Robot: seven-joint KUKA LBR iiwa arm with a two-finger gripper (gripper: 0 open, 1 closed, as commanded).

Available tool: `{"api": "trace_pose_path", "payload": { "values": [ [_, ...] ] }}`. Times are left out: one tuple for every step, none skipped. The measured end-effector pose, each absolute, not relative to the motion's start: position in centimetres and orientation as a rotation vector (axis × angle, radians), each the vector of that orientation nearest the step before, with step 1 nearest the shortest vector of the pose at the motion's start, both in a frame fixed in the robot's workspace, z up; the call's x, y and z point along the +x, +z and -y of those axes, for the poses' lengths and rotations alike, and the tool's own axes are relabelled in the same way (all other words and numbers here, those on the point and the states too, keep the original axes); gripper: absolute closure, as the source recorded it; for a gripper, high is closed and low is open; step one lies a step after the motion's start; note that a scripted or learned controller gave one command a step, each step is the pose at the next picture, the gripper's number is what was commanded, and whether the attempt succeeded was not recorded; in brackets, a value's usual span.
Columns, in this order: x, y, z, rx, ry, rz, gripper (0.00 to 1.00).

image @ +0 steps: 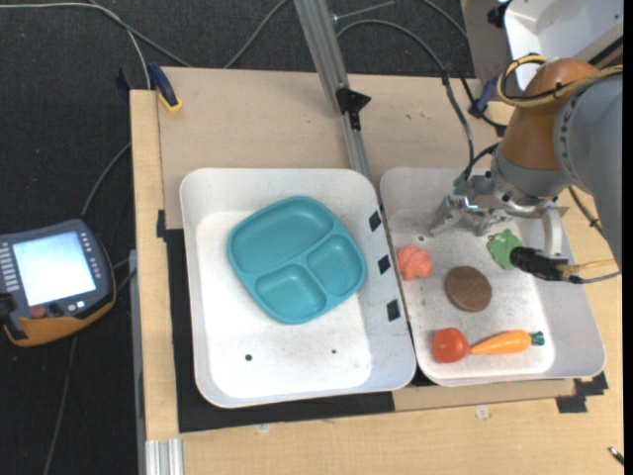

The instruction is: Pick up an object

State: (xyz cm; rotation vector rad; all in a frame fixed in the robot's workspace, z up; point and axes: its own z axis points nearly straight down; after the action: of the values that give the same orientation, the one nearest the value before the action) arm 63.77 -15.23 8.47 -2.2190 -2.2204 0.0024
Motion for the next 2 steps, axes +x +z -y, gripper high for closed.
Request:
{"api": "trace_pose_path", "payload": {
  "values": [
    [64.0,9.8,15.3,-2.223,-0.003,2.225,1.0],
    [64.3,14.4,15.8,-2.225,-0.005,2.226,1.0]
  ]
}}
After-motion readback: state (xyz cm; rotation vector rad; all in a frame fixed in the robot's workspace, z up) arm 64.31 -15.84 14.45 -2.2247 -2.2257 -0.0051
